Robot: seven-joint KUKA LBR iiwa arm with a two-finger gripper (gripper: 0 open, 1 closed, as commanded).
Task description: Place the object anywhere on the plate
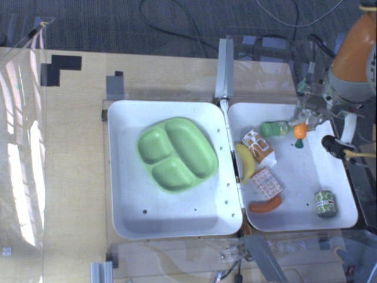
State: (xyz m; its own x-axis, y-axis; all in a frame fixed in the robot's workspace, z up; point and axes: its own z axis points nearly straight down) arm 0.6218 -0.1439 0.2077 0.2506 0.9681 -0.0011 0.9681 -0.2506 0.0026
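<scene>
Camera view: gripper (pixel 307 115) near the carrot (pixel 300 132), can't tell its state; carrot looks small, light, probably slippery, so I'd pinch mid-body for the plate (pixel 177 154)

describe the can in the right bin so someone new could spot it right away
Start at the right bin, the one without the green plate. Go to its near right corner: the can stands there alone, apart from the food items bunched along the bin's left side, such as the banana and sausage. It is a small cylinder with a green patterned label and a pale top.
</scene>
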